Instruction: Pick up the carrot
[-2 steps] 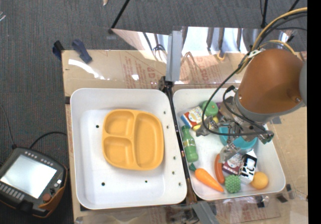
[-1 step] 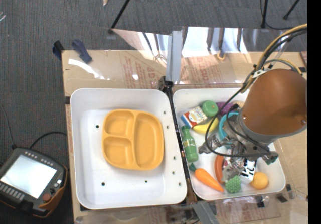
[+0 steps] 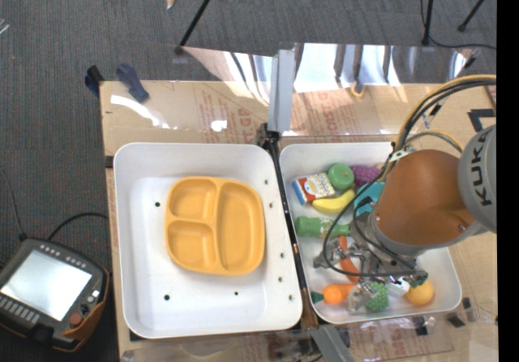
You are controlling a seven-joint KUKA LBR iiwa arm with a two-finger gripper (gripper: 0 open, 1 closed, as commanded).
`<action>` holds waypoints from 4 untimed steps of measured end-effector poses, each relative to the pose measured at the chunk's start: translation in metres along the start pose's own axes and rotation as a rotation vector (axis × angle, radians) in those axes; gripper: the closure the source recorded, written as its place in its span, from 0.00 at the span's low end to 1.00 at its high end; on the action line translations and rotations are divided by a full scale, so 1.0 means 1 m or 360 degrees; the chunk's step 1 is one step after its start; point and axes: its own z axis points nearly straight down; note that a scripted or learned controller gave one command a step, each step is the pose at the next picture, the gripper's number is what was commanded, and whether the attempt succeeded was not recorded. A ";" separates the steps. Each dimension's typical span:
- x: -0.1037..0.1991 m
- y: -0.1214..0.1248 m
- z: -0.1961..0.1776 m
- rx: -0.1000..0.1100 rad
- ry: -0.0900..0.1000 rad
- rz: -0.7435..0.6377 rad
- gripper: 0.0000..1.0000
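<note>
The carrot (image 3: 337, 294), orange with a green stub at its left end, lies near the front left corner of the right bin (image 3: 450, 271). My gripper (image 3: 366, 269) hangs under the arm's orange band, low over the bin's front part, just above and to the right of the carrot. Wires and the wrist hide its tip. A second orange piece (image 3: 348, 262) shows right beside the gripper; what it is stays unclear.
The right bin also holds a green round fruit (image 3: 340, 176), purple grapes (image 3: 367, 174), a red-and-white carton (image 3: 315, 187), a banana (image 3: 332, 204), a green cucumber (image 3: 311, 226), a knobbly green toy (image 3: 375, 297) and a yellow lemon (image 3: 420, 295). A yellow divided plate (image 3: 215, 224) sits in the left bin (image 3: 138, 271).
</note>
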 end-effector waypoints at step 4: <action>-0.005 0.039 -0.102 0.0008 -0.0010 -0.0908 0.00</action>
